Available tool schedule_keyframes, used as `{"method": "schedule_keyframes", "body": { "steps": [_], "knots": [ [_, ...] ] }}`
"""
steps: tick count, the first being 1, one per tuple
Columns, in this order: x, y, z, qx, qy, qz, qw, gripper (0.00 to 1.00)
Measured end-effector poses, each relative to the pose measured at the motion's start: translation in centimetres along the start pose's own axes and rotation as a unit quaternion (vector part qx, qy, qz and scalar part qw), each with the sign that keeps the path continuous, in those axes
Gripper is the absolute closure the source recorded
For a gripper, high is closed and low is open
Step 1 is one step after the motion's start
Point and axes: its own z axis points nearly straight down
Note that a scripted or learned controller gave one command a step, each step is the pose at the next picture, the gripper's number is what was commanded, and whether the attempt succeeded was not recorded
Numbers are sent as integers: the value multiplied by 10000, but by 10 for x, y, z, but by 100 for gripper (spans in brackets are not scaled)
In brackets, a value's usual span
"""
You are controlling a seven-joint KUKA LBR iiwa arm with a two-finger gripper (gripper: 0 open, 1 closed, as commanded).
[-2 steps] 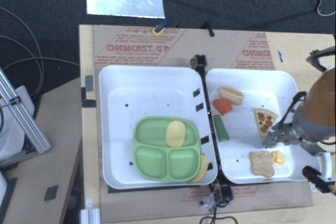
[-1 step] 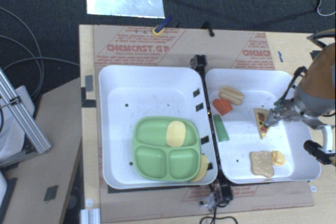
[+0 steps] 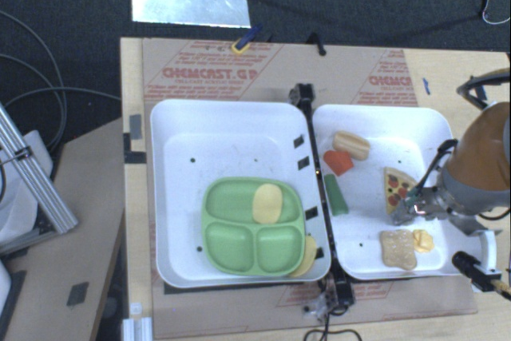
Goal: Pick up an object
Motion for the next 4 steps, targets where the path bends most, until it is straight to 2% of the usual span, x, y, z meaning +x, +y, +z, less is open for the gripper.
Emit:
{"method": "schedule_keyframes", "body": {
  "steps": [1, 2, 3, 4],
  "knots": [
    [42, 77, -65, -72, -19, -52, 10000, 100],
    [76, 16, -8, 25, 10, -8, 10000, 100],
    [74, 20, -22, -30, -8, -11, 10000, 100],
    [142, 16, -105, -49, -2, -49, 10000, 100]
  ]
}}
